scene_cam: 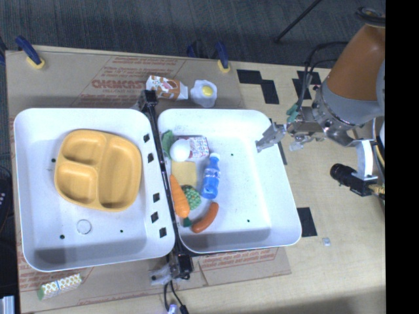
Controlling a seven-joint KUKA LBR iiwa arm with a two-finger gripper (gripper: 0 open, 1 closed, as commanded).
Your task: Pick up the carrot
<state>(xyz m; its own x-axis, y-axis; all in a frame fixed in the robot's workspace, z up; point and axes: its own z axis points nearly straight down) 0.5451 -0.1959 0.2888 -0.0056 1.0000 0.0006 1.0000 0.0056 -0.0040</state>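
The carrot [179,196] is a short orange stick lying lengthwise along the left wall of the right bin [262,195], its top near a yellow cheese slice [184,171]. A green toy [192,193] touches its right side and a red sausage [205,217] lies just below that. My gripper [277,136] hangs over the right bin's upper right rim, well to the right of the carrot and apart from it, with nothing seen in it.
A blue bottle [209,175], a white egg [179,151] and a small box [198,146] crowd the right bin's left half. A yellow divided plate [98,169] sits in the left bin [33,227]. A carton [163,87] and a yellow-white toy [204,93] lie behind the bins.
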